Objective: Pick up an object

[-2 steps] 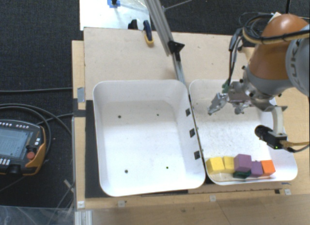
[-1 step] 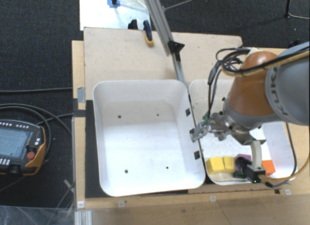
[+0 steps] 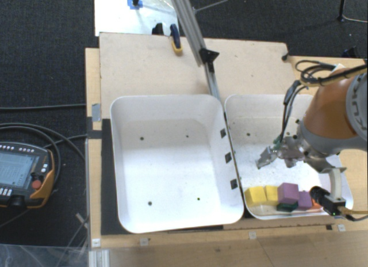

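Over the right bin (image 3: pixel 253 102) on the desk (image 3: pixel 247 64), I see the gripper (image 3: pixel 265 158) above bare white floor; I cannot tell whether it is open or closed. Along the bin's near edge, apart from the gripper, lie yellow blocks (image 3: pixel 256 195), a purple block (image 3: pixel 288 190), a dark green piece (image 3: pixel 286 206) and a smaller purple block (image 3: pixel 305 200).

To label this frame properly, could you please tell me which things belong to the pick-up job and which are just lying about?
For the job: pincer, right bin, yellow blocks, purple blocks, dark green block.
Lying about: teach pendant, yellow-handled tool, blue tape.
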